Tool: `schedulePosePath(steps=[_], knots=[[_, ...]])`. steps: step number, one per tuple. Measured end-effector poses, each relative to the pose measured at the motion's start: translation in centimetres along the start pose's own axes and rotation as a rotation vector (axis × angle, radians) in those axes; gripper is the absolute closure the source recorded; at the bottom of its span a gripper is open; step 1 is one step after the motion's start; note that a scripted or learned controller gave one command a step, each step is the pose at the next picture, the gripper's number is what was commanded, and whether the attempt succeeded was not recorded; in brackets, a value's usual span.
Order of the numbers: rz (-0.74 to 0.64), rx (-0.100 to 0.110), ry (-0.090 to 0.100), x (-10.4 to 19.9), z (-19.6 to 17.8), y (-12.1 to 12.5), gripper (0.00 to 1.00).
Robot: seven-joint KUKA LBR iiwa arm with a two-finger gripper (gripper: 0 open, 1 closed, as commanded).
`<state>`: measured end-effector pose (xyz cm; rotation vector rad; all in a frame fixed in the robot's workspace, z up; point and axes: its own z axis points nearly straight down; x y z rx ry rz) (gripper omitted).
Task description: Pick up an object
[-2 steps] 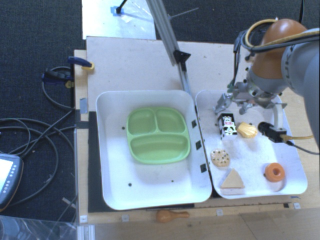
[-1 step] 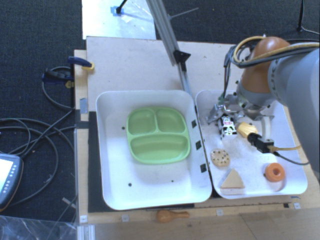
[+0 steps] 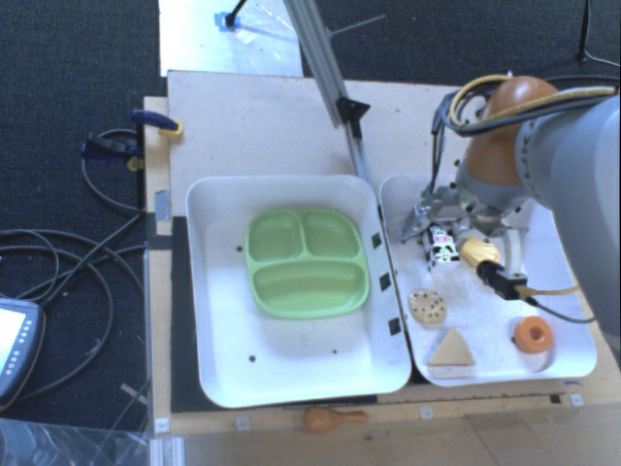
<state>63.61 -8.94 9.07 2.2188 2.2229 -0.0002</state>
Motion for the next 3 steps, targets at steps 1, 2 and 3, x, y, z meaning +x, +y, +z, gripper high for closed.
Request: schedulePosePath(steps=[1,2,3], knots=[[0.000,-0.004,0.001,0.0,-1.2,0.1,1.00],[-0.002,-0.008,0.000,0.0,-7.7,0.1,1.00],[-0.004,-0.006,0.000,0.0,-11.8,0.2,1.00]])
